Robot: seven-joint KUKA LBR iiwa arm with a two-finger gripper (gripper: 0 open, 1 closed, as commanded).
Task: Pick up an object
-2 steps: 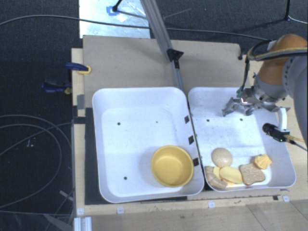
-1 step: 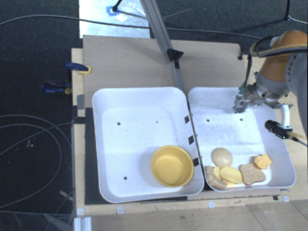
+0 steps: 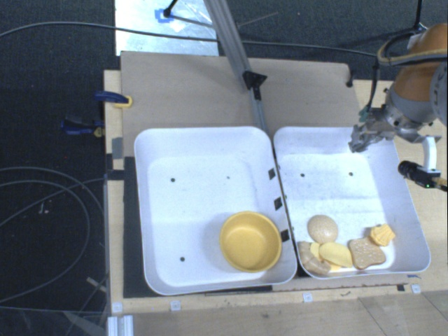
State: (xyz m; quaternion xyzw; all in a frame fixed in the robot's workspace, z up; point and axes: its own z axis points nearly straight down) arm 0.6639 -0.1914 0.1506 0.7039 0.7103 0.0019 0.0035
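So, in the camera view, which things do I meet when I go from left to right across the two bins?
Yellow bowl → round beige piece → yellow piece → tan toast-like piece → small yellow piece. The gripper hangs above the right bin's far edge.

Arm (image 3: 420,82) enters from right, upper corner; gripper (image 3: 362,140) points down-left, nothing visibly held.
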